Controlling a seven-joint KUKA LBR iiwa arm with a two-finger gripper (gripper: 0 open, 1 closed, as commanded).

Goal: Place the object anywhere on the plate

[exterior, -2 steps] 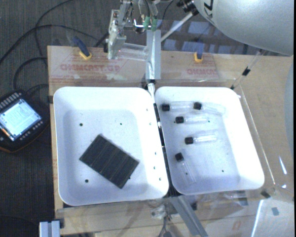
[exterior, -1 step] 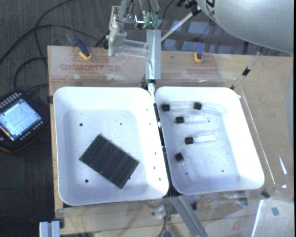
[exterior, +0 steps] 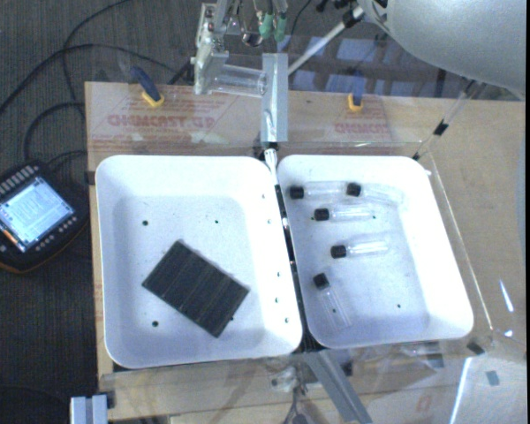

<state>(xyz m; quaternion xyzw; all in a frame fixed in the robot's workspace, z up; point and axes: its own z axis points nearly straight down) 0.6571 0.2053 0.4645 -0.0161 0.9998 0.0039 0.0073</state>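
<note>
Nothing placed yet: five capped tubes (exterior: 352, 249) lying in the right bin (exterior: 442, 316), dark plate (exterior: 195, 287) bare in the left bin (exterior: 124, 325), claw (exterior: 219, 42) raised beyond, grip impossible to tell.

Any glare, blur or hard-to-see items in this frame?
Camera view: the arm at top right is blurred and washed out; the clear tubes nearly vanish against the right bin, caps showing best; the dark plate in the left bin stays crisp.
</note>
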